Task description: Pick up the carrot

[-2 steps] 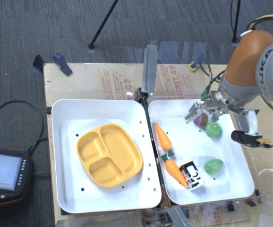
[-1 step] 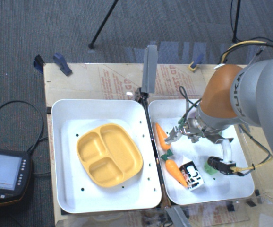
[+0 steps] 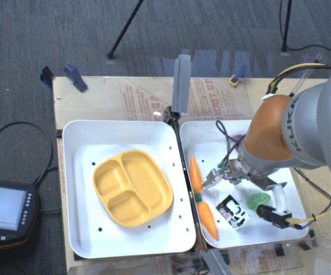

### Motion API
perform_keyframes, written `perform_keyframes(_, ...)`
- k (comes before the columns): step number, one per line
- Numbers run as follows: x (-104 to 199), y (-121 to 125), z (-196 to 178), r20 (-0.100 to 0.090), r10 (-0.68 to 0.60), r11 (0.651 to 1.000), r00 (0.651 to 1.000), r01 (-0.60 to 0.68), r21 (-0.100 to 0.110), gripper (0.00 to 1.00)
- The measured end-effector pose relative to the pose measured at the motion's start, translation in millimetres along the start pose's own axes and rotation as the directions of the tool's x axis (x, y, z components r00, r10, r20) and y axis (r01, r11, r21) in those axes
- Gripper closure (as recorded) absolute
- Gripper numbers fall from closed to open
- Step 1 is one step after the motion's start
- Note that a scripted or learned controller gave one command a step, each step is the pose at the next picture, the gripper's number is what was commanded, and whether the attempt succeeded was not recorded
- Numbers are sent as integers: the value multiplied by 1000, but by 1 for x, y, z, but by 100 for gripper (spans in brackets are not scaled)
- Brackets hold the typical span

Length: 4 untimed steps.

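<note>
Two carrots lie along the left wall of the right bin (image 3: 280,132). One carrot (image 3: 195,173) points up the bin, and a second carrot (image 3: 207,220) lies below it near the front corner. My gripper (image 3: 223,177) hangs over the middle of the right bin, just right of the upper carrot. It is open, with nothing between its fingers. Its left fingertip (image 3: 210,180) stands close to the upper carrot without touching it.
A small black and white box (image 3: 232,211) and a green lump (image 3: 259,200) lie in the right bin, under and beside the wrist. A yellow divided plate (image 3: 132,187) rests in the left bin (image 3: 77,153). A grey post (image 3: 181,87) rises behind the divider.
</note>
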<state>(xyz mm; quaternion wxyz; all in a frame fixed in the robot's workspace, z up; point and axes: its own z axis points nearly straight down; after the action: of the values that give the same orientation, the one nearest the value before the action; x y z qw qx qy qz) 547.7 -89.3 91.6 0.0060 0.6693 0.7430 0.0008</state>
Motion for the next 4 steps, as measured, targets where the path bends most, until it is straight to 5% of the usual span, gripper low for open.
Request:
perform_keyframes(1,56,-3,-100,-9,-60,998,998,60,1,0)
perform_keyframes(2,-8,-3,-14,-14,-203,979,979,203,17,0)
perform_keyframes(3,-11,38,6,-10,-54,998,998,55,12,0)
perform_keyframes(4,-12,38,-3,-12,-52,999,999,52,14,100)
